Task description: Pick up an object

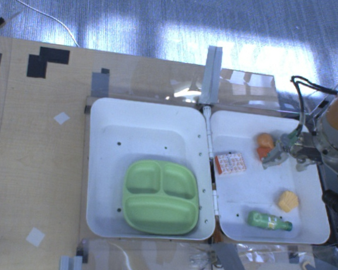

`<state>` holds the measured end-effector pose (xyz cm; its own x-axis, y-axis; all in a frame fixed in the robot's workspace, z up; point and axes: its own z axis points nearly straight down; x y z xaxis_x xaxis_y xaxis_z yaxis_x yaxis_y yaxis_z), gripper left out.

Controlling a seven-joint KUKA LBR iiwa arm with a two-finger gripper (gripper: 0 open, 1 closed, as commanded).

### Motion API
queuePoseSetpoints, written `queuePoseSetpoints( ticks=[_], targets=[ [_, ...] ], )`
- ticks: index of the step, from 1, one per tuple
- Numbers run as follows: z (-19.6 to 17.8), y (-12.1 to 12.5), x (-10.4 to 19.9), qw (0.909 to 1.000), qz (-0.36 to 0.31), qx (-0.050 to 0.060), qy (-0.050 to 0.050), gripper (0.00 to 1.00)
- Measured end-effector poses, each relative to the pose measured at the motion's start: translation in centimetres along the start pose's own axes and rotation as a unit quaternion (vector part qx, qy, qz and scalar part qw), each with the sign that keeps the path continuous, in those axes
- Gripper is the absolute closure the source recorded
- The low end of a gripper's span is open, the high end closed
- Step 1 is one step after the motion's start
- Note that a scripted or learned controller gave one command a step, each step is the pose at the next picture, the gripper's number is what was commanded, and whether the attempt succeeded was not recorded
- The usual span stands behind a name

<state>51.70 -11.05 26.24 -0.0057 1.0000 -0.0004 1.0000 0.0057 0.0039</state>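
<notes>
In the right bin [233, 210] lie several small objects. There is an orange ball-like piece [265, 140] with a red bit below it, a red-and-white patterned packet [230, 163], a yellow lump [288, 201] and a green bottle [269, 221] on its side. My gripper [287, 163] hangs over the bin's upper right part, just right of the orange piece. Its fingers are spread open, with bare bin floor between them. The left fingertip [270, 160] is close to the red bit; I cannot tell if they touch.
The left bin [107, 132] holds a green divided plate [160, 196] in its front half. A grey divider post [212, 73] stands at the back between the bins. Black cables [304, 105] loop beside the arm at the right.
</notes>
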Motion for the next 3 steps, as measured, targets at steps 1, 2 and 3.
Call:
queuePoseSetpoints(
  ticks=[1, 2, 3],
  targets=[
    [10.4, 1.2, 2.5, 0.9986, -0.052, 0.001, 0.0, 0.0],
    [16.7, 10.5, -0.2, 0.9999, 0.015, -0.009, 0.0, 0.0],
    [16.5, 9.0, 2.2, 0.9798, -0.2, -0.013, -0.005, 0.0]
  ],
)
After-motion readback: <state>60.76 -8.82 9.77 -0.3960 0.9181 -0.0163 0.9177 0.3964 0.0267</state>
